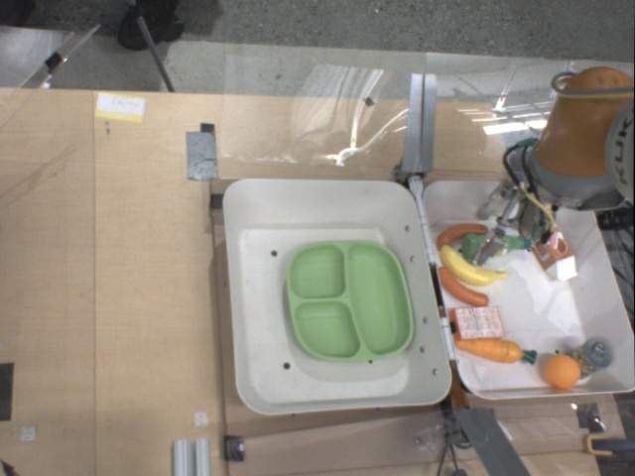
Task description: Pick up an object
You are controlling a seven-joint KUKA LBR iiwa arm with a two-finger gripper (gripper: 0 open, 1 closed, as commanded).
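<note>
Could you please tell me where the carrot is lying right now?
The carrot lies in the right-hand bin near its front edge, just below the small red-and-white packet and to the left of the orange.

**A robot lab bench**

A plywood bench bears two white bins behind a clear shield; the right bin holds toy food. A speckled floor and a stand's legs lie beyond.
</note>
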